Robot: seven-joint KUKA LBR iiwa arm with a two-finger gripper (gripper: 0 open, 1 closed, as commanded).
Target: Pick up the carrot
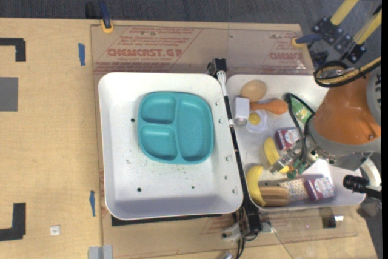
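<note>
1. The carrot [270,107] lies in the far part of the right bin [315,87], orange and on its side, its blunt end toward a white cup-like item [242,108] and a tan egg-shaped thing [254,90] just behind it. It rests loose on the bin floor, so nothing pins it.
2. The tool [290,161] hangs low over the crowded near half of that bin, well apart from the carrot. It sits among a yellow banana [256,185], a purple packet [286,139] and a patterned box [309,187], likely because the arm enters from the right.
3. Clutter and the wrist hide the tool's tips; I cannot tell how wide it stands, nor whether it has anything.
4. The left bin [115,148] carries a teal divided plate [176,127], set in the middle, apart from the work.
5. Judged from this, the carrot is not yet picked; the tool would need to go toward the bin's far edge.
</note>
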